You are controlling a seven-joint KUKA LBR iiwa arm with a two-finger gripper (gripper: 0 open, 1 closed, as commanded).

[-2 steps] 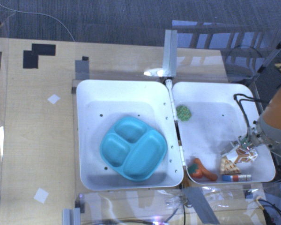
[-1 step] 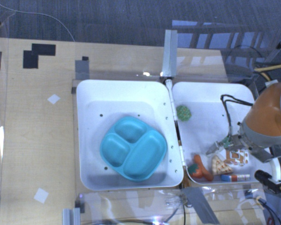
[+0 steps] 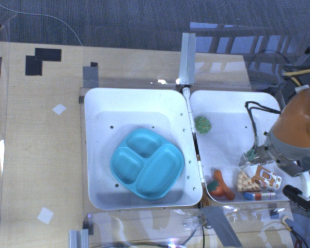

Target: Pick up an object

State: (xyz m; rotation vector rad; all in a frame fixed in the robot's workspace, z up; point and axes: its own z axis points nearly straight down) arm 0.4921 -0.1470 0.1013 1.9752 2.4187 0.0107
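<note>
The arm's gripper (image 3: pixel 256 161) is hanging low over the right bin (image 3: pixel 225 112), just above a waffle-like toy (image 3: pixel 246 180) beside an orange carrot-like toy (image 3: pixel 220 184); whether its fingers are apart cannot be told. A blue divided plate (image 3: pixel 147 163) is lying in the left bin (image 3: pixel 101 138).

Orange-banded arm (image 3: pixel 298 124) low at right, end effector (image 3: pixel 258 161) downward

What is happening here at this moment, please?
A robot arm reaches from the right into the right bin, its gripper low over small objects in the near corner. An orange toy lies there, and a green ball sits nearer the divider. The left bin holds a blue divided plate.
</note>
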